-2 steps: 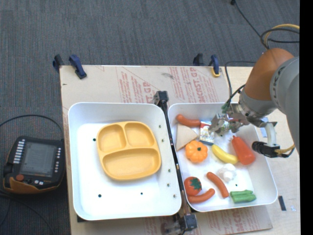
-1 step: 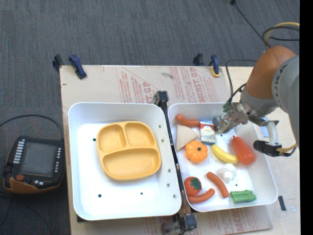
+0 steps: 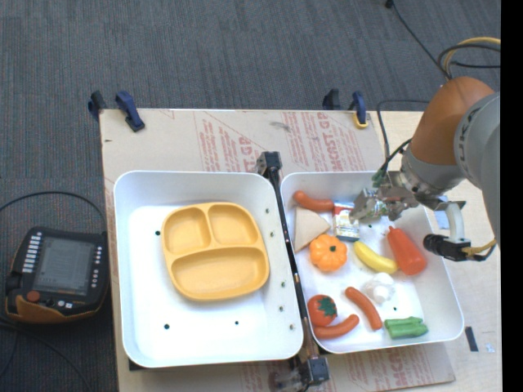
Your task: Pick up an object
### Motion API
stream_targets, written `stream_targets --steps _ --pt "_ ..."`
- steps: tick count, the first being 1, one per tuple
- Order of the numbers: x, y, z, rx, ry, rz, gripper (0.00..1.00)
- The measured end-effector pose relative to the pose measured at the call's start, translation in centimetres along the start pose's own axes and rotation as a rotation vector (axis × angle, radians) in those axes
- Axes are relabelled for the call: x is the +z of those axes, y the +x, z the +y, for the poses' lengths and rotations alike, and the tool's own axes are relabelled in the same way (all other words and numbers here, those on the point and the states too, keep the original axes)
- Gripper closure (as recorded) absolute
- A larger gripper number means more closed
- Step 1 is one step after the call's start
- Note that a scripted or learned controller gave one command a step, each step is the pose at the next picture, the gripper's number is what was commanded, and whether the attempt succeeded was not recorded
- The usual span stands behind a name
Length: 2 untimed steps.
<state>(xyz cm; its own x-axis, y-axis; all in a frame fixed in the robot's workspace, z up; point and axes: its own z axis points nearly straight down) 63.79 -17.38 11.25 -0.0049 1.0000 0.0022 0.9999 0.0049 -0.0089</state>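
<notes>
The right bin [image 3: 445, 288] holds several toy foods. Among them are a red sausage [image 3: 314, 202], a beige wedge [image 3: 308, 229], an orange pumpkin [image 3: 328, 253], a yellow banana [image 3: 374, 257], an orange-red carrot [image 3: 406, 251], a white garlic bulb [image 3: 378, 287], a tomato [image 3: 322, 309], two more sausages [image 3: 362, 307] and a green vegetable [image 3: 405, 327]. My gripper [image 3: 369, 208] hangs low over the bin's far middle. It is just right of a small white and red carton [image 3: 345, 221], close to it or touching it.
The left bin [image 3: 139, 300] carries a yellow divided plate [image 3: 216, 249]. A black divider clamp [image 3: 270, 163] sits between the bins. Blue clamps [image 3: 128, 109] grip the board's far edge. A teach pendant [image 3: 55, 272] lies on the floor at left.
</notes>
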Motion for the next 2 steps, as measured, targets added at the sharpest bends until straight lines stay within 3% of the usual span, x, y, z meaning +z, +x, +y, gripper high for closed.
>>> stream_targets --steps 1,2 --pt "1.9 2.4 0.7 0.006 -0.006 -0.003 0.0" --pt "2.6 7.4 0.5 0.002 -0.003 -0.001 0.0"
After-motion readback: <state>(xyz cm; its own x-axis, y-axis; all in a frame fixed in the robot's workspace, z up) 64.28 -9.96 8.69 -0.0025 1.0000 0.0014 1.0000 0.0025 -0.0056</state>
